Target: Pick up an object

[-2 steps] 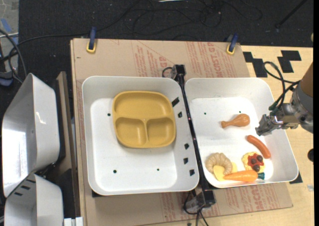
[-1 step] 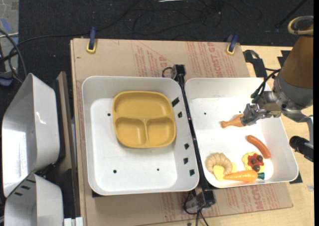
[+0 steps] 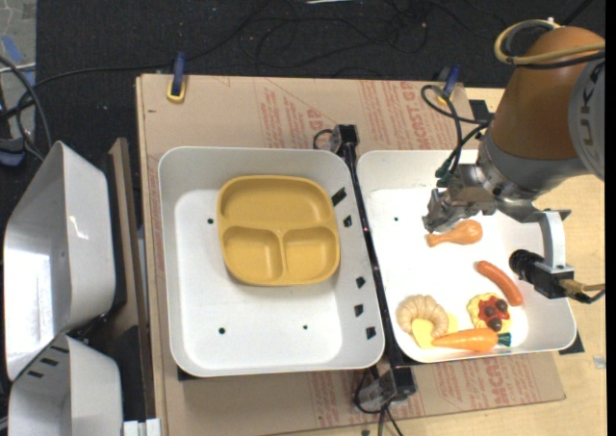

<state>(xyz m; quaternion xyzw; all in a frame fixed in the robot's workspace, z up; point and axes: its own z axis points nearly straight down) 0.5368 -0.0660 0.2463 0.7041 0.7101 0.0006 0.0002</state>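
In the right bin (image 3: 404,184) lie a tan chicken drumstick (image 3: 455,233), a red sausage (image 3: 499,282), a croissant (image 3: 422,311), an orange carrot (image 3: 465,338) and a small pizza-like piece with dark toppings (image 3: 493,311). My gripper (image 3: 443,214) hangs at the far-left part of this bin, right over the drumstick's thin end. Its tips appear to touch or nearly touch the drumstick, which still rests on the bin floor.
The left bin (image 3: 192,309) holds a yellow divided plate (image 3: 279,230). A ridge with black clips (image 3: 361,251) separates the two bins. Clamps and cables sit along the bench's far edge (image 3: 289,88). White tubs (image 3: 58,242) stand off the bench at left.
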